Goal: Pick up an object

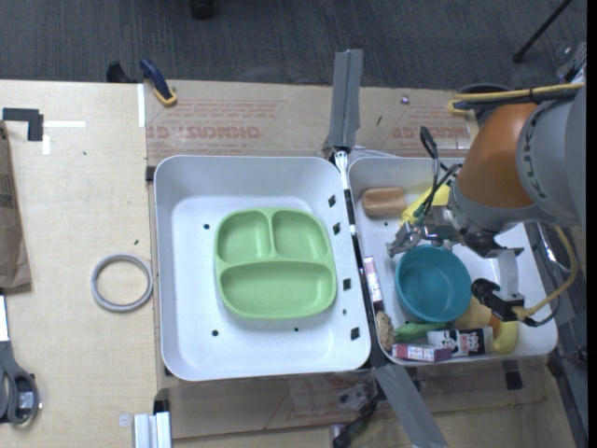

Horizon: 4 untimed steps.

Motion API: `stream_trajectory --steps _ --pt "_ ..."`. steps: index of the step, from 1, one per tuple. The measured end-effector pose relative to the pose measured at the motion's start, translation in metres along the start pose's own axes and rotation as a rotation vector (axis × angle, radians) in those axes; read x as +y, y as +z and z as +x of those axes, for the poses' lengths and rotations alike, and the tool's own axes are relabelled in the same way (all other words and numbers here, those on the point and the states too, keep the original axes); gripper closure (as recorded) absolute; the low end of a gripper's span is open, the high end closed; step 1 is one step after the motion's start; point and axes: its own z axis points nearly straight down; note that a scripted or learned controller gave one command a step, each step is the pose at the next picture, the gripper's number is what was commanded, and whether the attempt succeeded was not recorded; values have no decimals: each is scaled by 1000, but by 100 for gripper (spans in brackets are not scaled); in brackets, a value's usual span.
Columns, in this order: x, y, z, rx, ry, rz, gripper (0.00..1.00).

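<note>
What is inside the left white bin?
The left bin holds one green divided plate lying flat, its three compartments bare. Whatever might lie under the plate is covered and cannot be seen.

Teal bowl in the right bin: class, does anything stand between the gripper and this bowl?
Nothing visible does. The gripper hangs at the upper left rim of the teal bowl, with only bare floor of the right bin beside it. The tan bread-shaped piece lies further up, clear of that path.
</note>
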Motion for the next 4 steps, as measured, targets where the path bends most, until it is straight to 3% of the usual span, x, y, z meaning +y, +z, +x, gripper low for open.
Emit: stream_trajectory --steps 1,2,3,4 --pt "-11 -6 -4 -3 330 -23 0" --pt "-11 -6 8 1 155 -23 0" --pt "-6 -2 9 2 -125 -7 0" --pt "-5 -1 1 3 -248 -1 0"
